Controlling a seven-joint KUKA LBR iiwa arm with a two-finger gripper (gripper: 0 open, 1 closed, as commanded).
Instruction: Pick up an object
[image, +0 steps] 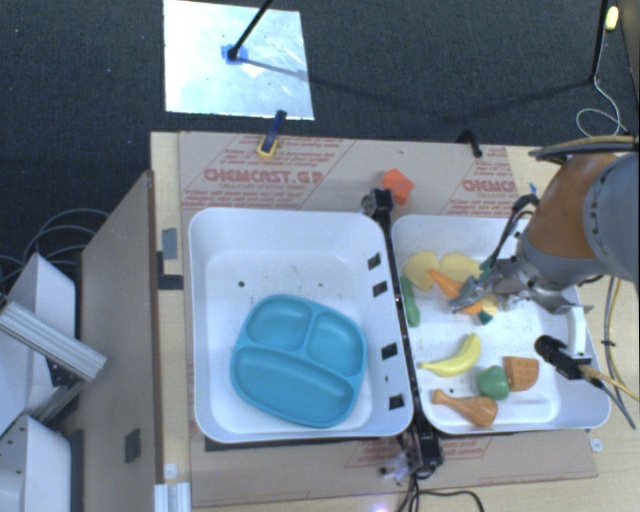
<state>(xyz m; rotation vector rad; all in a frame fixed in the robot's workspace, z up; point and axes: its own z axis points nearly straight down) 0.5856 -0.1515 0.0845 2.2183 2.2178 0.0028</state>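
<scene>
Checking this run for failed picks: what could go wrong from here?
1. The end effector is low in the right bin, among a toy carrot and yellow toy fruits that lie close together. It may catch two at once, or shove them apart and come up with nothing.
2. A small orange and green piece right beside it could get knocked aside.

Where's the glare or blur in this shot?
Camera view: glare washes out the shiny sheet lying on the dark floor; the left bin is bright but keeps its detail; the pincer over the right bin looks slightly soft, and its small parts are hard to resolve.
</scene>
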